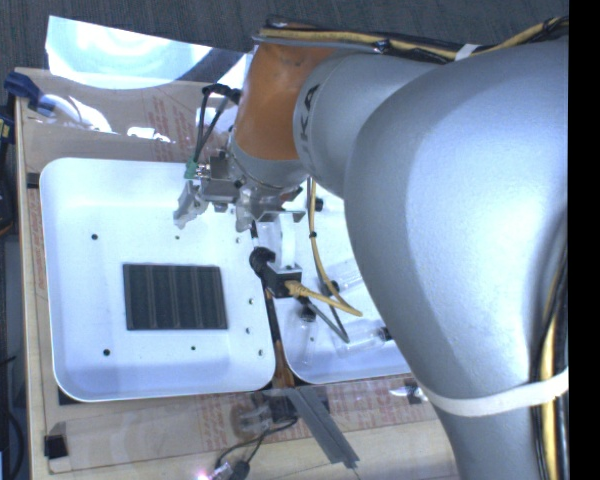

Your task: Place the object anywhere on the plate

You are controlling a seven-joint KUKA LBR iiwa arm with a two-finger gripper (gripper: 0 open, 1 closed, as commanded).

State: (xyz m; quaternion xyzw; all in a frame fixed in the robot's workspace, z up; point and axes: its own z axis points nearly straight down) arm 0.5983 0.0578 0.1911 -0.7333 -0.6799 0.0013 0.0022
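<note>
The gripper (212,200) hangs over the far right part of the left bin (85,298), close to that bin's floor. Its metal parts are bunched and blurred, so whether it is open or closed cannot be told, and nothing can be made out in its grasp. Just nearer the camera than the gripper and slightly to its left, the plate (175,296), a dark grey ribbed rectangle, lies flat in the middle of the left bin, apart from the gripper, with bare white floor between them. A few small dark dots (95,236) mark the bin floor around the plate. Right of the gripper, across the ridge where the two bins meet, a narrow strip of the right bin (325,370) shows beside the arm; a few pale, half-clear bits (332,320) lie there, too blurred to name, and which of them is the object to be placed cannot be told. Directly above the gripper rises the orange band (270,98), and from it the grey arm (460,228) spreads right, covering most of the right bin. The wooden bench (150,430) frames both bins.
</note>
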